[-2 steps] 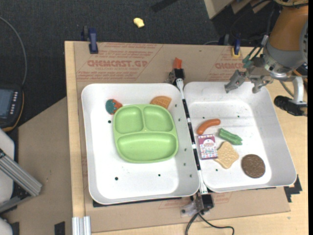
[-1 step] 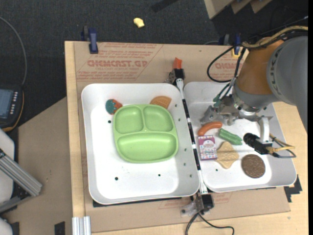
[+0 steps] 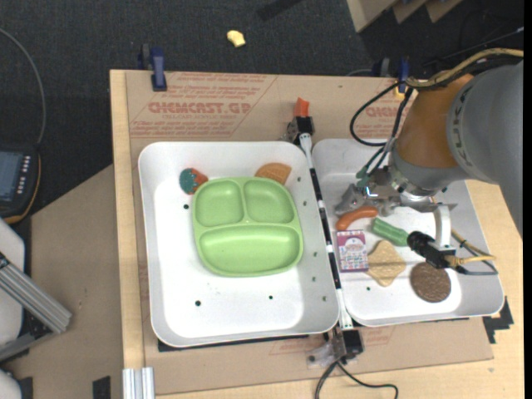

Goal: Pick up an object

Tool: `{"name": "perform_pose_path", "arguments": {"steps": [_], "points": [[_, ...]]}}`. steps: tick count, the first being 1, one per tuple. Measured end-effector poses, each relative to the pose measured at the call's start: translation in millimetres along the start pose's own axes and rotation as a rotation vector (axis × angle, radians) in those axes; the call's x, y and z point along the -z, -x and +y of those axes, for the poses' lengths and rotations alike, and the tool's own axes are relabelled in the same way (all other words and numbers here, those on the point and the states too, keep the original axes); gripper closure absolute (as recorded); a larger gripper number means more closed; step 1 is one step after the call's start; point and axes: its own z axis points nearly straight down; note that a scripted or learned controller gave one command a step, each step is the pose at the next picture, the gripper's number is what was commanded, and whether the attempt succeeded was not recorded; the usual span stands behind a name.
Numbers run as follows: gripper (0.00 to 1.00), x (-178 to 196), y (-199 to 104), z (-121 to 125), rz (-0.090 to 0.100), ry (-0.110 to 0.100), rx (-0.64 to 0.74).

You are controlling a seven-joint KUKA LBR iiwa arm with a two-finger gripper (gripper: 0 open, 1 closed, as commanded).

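Several objects crowd the right bin (image 3: 474, 223); gripper (image 3: 366, 191) hovers at its ten o'clock above the orange sausage (image 3: 356, 218); I cannot tell its fingers' state; I fear a glancing miss.

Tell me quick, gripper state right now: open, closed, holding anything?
Gripper: low over the right bin, just above the orange-red sausage; open or closed cannot be told, and nothing visibly held.

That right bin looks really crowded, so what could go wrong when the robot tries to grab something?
1. The hot dog, green stick, pink box and cracker lie close together, so the gripper might nudge or catch a neighbour.
2. The brown disc looks flat and may be hard to grip.
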Motion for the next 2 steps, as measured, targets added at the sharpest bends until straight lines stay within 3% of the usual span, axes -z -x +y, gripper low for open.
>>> {"name": "perform_pose_path", "arguments": {"steps": [1,2], "points": [[1.0,11.5,0.6,1.4,-0.002,0.005,-0.001],[0.0,10.7,0.6,1.0,-0.001,0.004,-0.002]]}}
